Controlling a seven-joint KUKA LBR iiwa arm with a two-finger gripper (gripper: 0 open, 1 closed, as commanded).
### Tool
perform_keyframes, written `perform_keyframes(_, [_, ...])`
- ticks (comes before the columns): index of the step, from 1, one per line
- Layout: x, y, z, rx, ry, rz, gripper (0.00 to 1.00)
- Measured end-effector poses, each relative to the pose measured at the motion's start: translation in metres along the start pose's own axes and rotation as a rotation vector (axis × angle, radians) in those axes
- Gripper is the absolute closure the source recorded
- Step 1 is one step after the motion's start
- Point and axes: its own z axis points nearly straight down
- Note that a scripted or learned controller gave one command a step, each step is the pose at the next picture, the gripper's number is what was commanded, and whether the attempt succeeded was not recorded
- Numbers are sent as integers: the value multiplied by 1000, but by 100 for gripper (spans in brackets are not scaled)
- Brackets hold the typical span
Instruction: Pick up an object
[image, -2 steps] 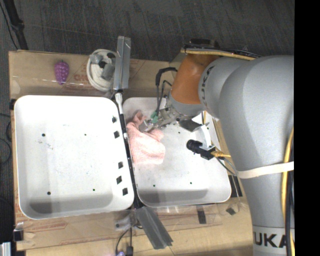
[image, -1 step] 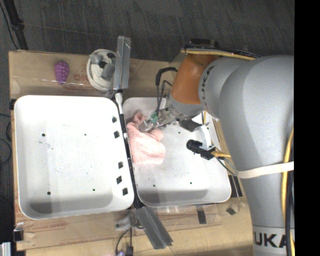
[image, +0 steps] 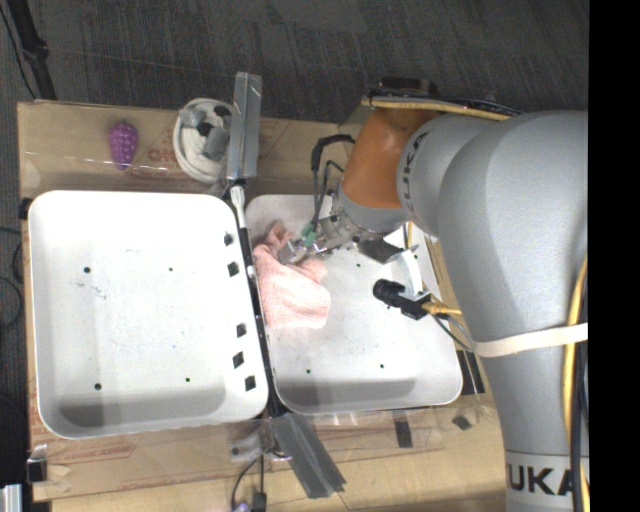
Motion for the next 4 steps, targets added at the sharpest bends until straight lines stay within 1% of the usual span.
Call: perform_keyframes(4, [0,0,0,0,0,0,0])
